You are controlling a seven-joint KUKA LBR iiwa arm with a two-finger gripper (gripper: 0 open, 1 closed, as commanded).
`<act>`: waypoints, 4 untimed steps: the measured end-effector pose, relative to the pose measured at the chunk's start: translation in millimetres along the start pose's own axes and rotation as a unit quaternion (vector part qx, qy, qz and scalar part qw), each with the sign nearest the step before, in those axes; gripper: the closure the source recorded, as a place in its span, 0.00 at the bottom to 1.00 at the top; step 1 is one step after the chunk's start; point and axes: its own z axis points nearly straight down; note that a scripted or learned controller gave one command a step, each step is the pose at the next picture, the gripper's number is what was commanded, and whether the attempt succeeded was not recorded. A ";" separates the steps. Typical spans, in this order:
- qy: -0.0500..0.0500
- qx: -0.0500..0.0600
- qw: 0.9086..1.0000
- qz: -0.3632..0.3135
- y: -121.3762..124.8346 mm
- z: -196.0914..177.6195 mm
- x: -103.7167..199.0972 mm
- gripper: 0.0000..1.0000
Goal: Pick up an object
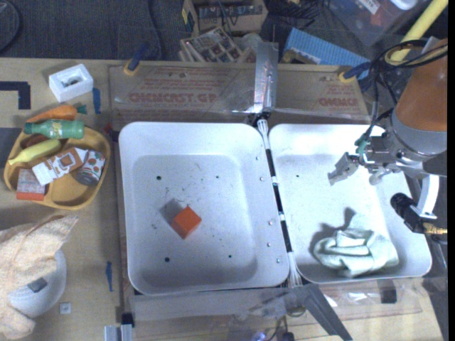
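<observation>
We see the gripper [361, 168] hanging over the right bin [306, 144] with its fingers spread apart and nothing between them, above a crumpled white cloth [355, 250] at that bin's near side, while an orange block [187, 221] lies in the left bin [142, 148].

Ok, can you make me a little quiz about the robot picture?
1. True or false: the orange block lies in the left bin.
2. What lies in the right bin? A) a banana B) a crumpled white cloth C) a cup
3. Fill in: the gripper hovers over the ____ bin.

Key: 1 true; 2 B; 3 right.
</observation>
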 end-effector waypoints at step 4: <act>-0.001 -0.002 0.998 -0.065 -44.2 24.6 36.9 0.00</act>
